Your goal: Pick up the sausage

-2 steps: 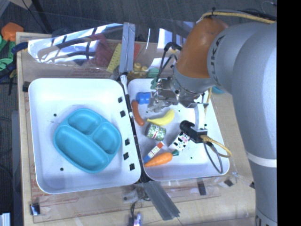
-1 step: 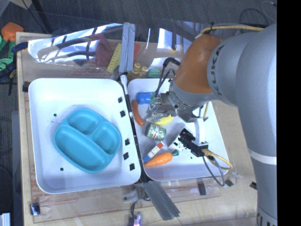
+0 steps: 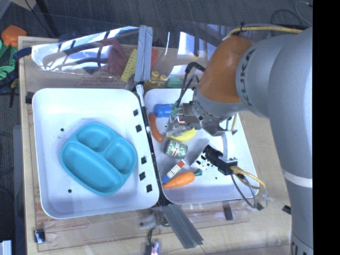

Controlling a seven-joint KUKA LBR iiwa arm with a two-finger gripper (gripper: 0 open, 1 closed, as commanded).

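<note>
pincer: low in the right bin (image 3: 241,190), state can't be told (image 3: 178,122)
sausage: just left of it, by the bin's wall (image 3: 155,128)
step: approach, looks like
next: shift left, close on it

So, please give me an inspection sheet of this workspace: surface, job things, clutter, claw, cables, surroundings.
Surface: two shallow white bins side by side on a wooden bench.
Job's things: orange-red sausage lies at the right bin's left wall, untouched.
Clutter: blue divided plastic plate in the left bin; orange carrot, green patterned can, yellow piece, blue item in the right bin.
Claw: claw low over the right bin, beside the yellow piece.
Cables: yellow cable at the right bin.
Surroundings: clear plastic sheet behind the bins.
</note>
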